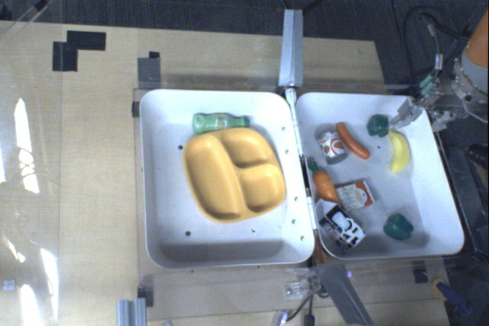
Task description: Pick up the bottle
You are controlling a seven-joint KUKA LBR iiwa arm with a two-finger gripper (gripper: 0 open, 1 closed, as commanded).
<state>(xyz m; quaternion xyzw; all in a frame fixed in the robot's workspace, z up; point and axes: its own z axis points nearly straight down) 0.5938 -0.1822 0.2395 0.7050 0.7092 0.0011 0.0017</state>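
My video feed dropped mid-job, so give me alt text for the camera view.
A clear green plastic bottle lies on its side in the left white bin, touching a yellow three-compartment tray. The two-finger gripper hangs over the right white bin's far edge, near a yellow banana.

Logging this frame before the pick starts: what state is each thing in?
bottle: lying on its side in the left bin, touching the yellow tray
yellow tray: flat, holds nothing
banana: lying in the right bin
gripper: over the right bin's far edge, holding nothing visible
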